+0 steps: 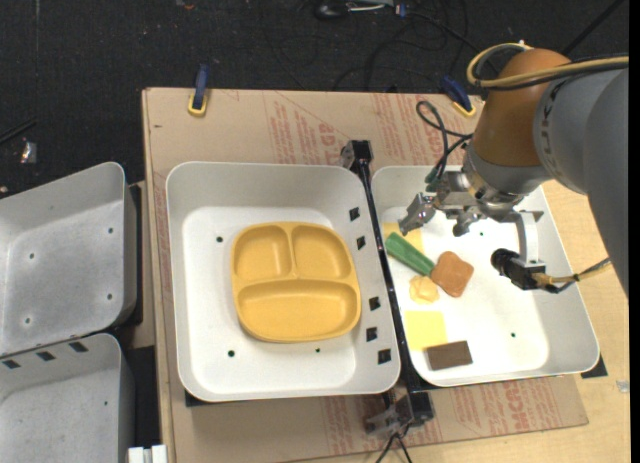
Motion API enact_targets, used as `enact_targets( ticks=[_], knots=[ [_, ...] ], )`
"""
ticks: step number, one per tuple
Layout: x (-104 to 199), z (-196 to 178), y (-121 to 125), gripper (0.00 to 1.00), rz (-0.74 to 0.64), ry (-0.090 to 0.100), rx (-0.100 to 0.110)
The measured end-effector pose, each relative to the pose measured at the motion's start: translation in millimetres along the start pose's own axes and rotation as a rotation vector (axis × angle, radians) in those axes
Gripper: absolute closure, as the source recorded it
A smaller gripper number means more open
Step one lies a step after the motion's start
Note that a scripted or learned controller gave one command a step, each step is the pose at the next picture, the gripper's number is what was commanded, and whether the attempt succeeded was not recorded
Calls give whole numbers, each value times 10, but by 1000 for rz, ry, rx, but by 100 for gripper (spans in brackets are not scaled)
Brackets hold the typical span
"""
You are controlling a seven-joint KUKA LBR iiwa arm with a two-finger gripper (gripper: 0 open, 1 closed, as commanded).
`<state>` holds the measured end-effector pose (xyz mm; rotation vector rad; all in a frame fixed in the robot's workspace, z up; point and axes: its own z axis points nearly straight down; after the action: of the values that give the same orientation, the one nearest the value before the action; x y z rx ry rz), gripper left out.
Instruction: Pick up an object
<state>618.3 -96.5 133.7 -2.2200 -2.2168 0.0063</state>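
Over the right bin, claw: the metal two-finger claw (445, 213) hangs from the grey arm with its orange band (512, 116), low over the upper left part of the bin; its two fingers stand apart, one reaching left toward the bin's divider, and nothing shows between them.
Nearest item: a green oblong plastic piece (409, 253) lies slanted just below and left of the claw, apart from the fingers.
Beside it: an orange-brown rounded toy block (453, 274) lies against the green piece's lower right end.
Small yellow piece: a pale yellow lump (424, 289) sits just below the green piece, touching the orange-brown block's left edge.
Further down: a flat yellow square piece (423, 328) lies near the bin's left wall, and a dark brown rectangular block (448, 355) lies just below it.
Cable: a black cable end (512, 267) hangs to the right of the claw, above the bin floor.
Right bin: a shallow white plastic bin (530, 351) holds all these small items.
Left bin: a second shallow white bin (190, 281) holds a yellow divided plastic tray (296, 281) with three compartments, lying flat in the middle.
Counter: a cardboard-covered counter (290, 116) carries both bins, with blue clips at its far edge.
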Motion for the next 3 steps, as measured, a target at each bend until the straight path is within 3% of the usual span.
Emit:
enact_targets(
  ticks=[1,3],
  knots=[
    [-1,-145,18,100,0,-1,-7],
    [10,-971,20,100,-3,-1,-11]
  ],
)
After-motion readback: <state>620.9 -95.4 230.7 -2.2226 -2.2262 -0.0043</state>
